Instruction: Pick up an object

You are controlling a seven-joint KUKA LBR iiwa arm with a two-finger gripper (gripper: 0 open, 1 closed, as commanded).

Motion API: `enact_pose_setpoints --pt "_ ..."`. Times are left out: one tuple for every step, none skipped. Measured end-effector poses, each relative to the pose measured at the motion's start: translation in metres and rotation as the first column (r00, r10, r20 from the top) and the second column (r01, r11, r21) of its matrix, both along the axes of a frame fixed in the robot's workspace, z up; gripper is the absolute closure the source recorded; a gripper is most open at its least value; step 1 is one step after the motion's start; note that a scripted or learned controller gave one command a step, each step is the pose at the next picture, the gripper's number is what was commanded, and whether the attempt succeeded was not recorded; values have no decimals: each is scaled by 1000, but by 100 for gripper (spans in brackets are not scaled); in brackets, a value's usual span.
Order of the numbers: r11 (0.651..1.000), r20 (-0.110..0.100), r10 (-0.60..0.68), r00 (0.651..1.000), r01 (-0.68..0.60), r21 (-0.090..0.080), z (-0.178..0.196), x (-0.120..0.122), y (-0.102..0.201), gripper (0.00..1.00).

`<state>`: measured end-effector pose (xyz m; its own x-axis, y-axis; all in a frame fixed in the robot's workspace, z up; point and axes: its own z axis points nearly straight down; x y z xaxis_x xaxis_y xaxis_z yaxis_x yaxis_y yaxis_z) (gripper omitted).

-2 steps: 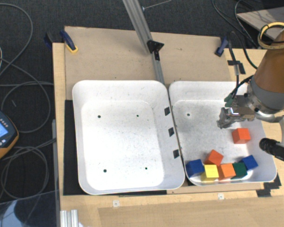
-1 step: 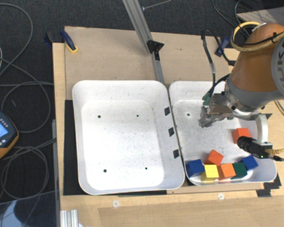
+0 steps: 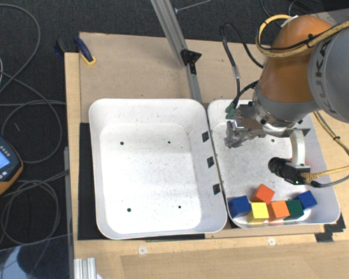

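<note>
Above the right bin (image 3: 244, 170) we cannot tell our tool's (image 3: 235, 137) state, and descending here risks missing the blocks (image 3: 269, 205) clustered well apart.

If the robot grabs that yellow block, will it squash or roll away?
Probably neither. The yellow block looks like a rigid cube with flat faces, so it should sit still, not roll. It lies packed between the blue block and an orange block, so a push would likely shove those too.

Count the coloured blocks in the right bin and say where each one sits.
6, all clustered at the near edge of the right bin: blue block, yellow block, two orange blocks, green block, second blue block. Others may be hidden.
</note>
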<state>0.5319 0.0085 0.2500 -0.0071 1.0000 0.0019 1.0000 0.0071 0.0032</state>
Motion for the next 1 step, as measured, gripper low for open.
enact_pose_setpoints --pt "1000 -1 0 1000 0 0 -13 19 55 100"
